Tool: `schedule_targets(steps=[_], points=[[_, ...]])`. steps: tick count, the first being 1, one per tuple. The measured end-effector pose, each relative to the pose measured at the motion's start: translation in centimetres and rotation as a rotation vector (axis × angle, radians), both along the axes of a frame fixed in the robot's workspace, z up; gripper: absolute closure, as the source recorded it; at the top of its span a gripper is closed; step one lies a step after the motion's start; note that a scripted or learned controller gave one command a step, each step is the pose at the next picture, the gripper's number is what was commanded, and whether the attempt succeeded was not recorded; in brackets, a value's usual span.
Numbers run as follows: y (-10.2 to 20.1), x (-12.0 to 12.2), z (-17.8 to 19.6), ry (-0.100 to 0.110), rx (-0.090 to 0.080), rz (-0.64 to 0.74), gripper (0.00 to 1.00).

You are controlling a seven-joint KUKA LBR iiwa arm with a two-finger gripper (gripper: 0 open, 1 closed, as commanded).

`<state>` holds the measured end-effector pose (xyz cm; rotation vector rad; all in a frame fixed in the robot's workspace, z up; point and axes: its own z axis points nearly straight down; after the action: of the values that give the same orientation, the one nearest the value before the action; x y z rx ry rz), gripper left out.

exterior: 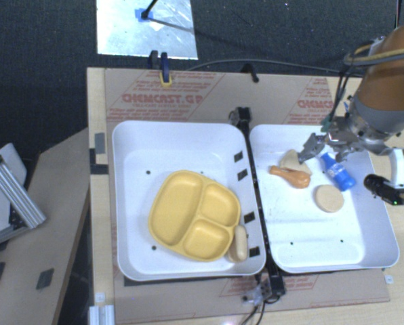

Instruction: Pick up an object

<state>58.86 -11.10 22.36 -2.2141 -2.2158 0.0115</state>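
I'm taking the blue bottle (337, 172) as the likeliest target — it is lying tilted in the upper part of the right bin (365, 252), just under the gripper (329, 149). The gripper is hovering over the bottle's upper end, and its fingers look spread, with nothing between them (the wrist is blocking part of my view, so I'm judging from the two dark tips). Just beside the bottle, an orange drumstick-like piece (291, 175) and a pale chunk (289, 159) are lying to the left, and a tan disc (329, 199) is sitting below. Over in the left bin (131, 181), a yellow divided tray (194, 214) is resting with a beige piece (239, 244) at its edge — well apart from the work.
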Motion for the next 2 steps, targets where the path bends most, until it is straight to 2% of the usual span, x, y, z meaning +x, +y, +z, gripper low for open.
schedule_targets(steps=[1, 2], points=[[0.0, 0.3, 0.7, -0.013, -0.002, 0.002, 0.0], [-1.0, 0.4, -4.3, -0.009, -0.001, 0.0, 0.0]])
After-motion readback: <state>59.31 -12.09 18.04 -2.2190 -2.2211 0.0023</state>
